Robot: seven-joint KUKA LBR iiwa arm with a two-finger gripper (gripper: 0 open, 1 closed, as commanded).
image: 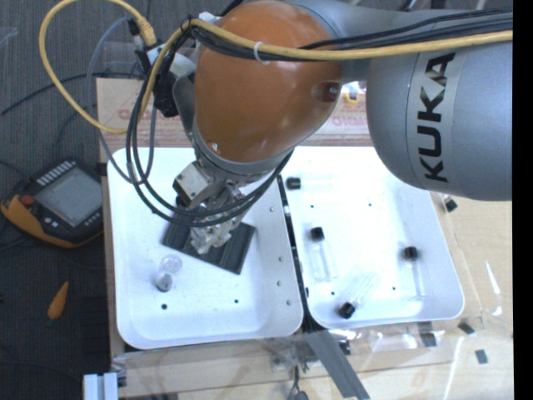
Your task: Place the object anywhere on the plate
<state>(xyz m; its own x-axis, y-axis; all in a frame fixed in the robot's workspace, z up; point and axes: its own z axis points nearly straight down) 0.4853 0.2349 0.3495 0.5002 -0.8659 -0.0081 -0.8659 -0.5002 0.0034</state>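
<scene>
The gripper (212, 233) hangs low over the dark plate (233, 252) in the left bin (133, 323), likely to set something down; whether it grips anything I cannot tell. A clear bulb (166, 272) lies just beside the plate. Three vials (319, 252) lie in the right bin (445, 302). A pendant (58, 202) rests on dark carpet (42, 323).

Robotics lab: KUKA arm (433, 82) trailing loose cables (83, 23) above the gripper (212, 232), teach pendant (58, 202) left of it, two white bins (275, 307) below.
</scene>
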